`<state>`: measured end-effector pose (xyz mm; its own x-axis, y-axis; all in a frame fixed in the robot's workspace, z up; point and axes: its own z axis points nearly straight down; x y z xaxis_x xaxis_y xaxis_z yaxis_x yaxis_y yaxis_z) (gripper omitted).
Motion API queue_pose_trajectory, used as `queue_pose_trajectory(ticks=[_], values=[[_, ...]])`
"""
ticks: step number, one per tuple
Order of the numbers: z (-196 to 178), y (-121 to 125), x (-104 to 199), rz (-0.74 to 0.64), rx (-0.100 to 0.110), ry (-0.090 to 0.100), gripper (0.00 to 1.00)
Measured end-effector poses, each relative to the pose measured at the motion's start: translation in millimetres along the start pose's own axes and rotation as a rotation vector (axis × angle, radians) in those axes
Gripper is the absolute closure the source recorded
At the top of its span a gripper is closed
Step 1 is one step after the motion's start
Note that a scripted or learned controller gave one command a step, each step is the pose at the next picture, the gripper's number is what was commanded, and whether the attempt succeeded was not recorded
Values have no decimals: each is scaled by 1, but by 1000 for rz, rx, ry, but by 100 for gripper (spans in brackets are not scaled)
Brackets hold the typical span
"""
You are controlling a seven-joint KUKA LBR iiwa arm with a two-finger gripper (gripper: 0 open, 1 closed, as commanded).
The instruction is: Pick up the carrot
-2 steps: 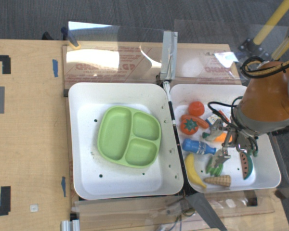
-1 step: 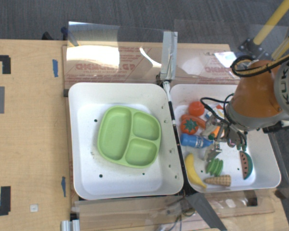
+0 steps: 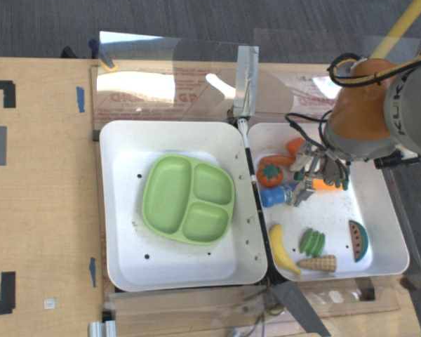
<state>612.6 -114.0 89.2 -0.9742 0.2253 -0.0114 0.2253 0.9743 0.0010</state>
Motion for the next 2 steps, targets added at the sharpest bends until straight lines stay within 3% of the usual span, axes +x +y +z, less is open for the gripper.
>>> queue_pose_trajectory(ticks=[1, 2], values=[[-15, 2, -4, -2, -1, -14, 100], [-103, 58, 10, -36, -2, -6, 100]])
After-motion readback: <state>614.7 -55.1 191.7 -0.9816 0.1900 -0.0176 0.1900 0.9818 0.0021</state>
